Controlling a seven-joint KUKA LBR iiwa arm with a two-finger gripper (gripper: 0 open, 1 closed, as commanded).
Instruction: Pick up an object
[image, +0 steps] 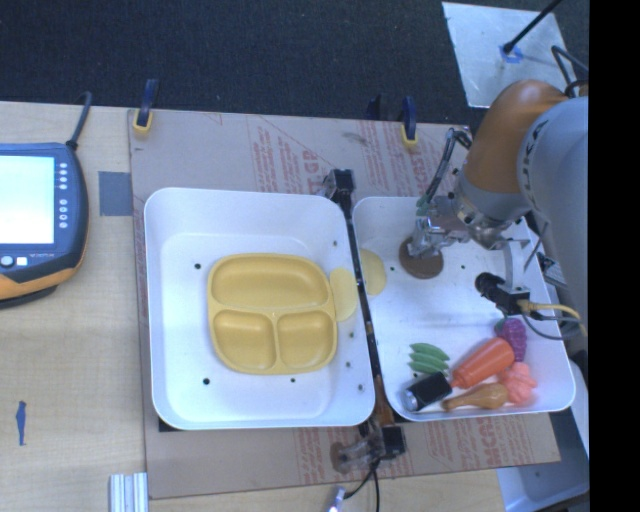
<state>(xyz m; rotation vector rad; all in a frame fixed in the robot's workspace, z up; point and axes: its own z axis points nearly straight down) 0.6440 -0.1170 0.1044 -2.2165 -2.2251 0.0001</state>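
The grey arm with its orange band reaches in from the right and sets its two-finger gripper (425, 238) low over the upper left part of the right-hand shallow white bin (450, 300). Directly under the gripper, and touching or nearly touching it, sits a small round brown disc-shaped object (422, 264) on the bin floor; whether the gripper is spread or clenched cannot be told from this angle. The other toys lie well apart from the gripper, bunched in the bin's lower right corner: a green pea pod (430, 356), an orange plastic carrot (484, 362), a purple grape bunch (514, 336), a pink piece (520, 382), a tan elongated piece (478, 398) and a small black and white block (428, 390). The left white bin (175, 300) holds a yellow divided plastic tray (272, 312).
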